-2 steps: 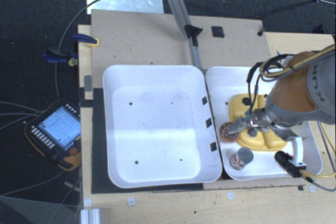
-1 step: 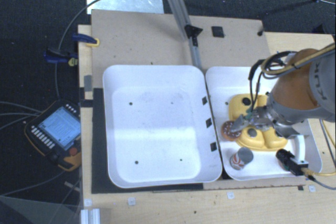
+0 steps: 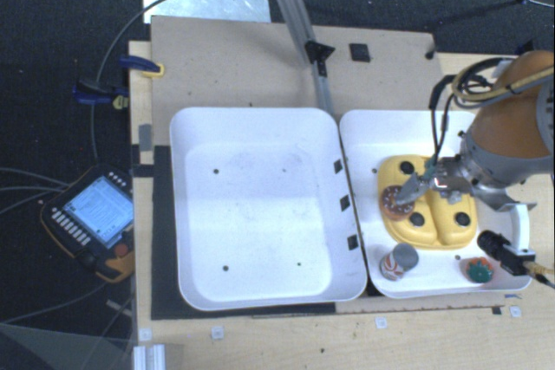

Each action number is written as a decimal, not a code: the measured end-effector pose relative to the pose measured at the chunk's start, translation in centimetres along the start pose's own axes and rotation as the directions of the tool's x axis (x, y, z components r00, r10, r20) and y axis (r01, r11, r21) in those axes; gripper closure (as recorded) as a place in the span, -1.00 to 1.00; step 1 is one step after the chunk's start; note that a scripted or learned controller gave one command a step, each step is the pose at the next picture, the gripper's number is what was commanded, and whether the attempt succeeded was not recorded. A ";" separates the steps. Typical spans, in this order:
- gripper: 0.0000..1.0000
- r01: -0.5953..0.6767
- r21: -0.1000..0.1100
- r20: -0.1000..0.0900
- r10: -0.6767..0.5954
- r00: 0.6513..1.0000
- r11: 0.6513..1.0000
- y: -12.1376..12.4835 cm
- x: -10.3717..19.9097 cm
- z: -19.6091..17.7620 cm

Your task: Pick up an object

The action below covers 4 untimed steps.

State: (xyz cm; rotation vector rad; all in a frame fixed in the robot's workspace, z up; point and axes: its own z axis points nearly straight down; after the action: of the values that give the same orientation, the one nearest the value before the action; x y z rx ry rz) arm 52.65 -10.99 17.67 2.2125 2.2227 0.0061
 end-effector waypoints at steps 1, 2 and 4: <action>1.00 0.001 0.000 0.000 -0.001 1.000 1.000 0.2 0.0 -4.7; 1.00 0.005 0.002 -0.002 -0.005 1.000 1.000 3.2 5.0 -5.0; 1.00 0.006 0.002 -0.004 -0.006 1.000 1.000 8.1 15.7 -4.7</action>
State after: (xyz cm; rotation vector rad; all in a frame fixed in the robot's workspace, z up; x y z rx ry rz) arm 60.69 4.77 22.38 2.2089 2.2321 0.0073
